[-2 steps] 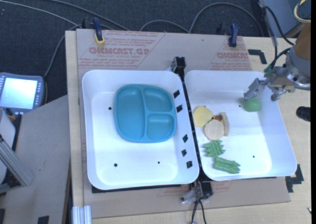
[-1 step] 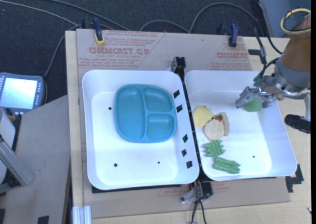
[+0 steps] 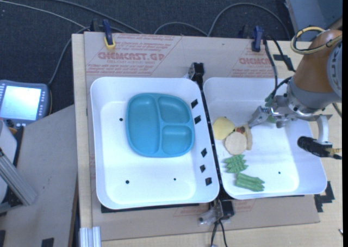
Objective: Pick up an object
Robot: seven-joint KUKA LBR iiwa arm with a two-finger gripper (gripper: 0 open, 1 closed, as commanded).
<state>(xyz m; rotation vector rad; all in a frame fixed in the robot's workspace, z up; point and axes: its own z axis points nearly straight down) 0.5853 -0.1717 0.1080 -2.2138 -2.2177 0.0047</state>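
Blue tray in left bin

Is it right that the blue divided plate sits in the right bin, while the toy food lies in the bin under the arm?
Not quite. The camera view shows the blue divided plate in the left bin, not the right one. The rest holds: the toy food lies in the right bin, where the arm's gripper reaches in.

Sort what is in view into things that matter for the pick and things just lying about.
For the pick:
gripper
yellow toy food
beige round toy food
green leafy toy
green bean pods
right bin

Lying about:
blue divided plate
left bin
blue clamps
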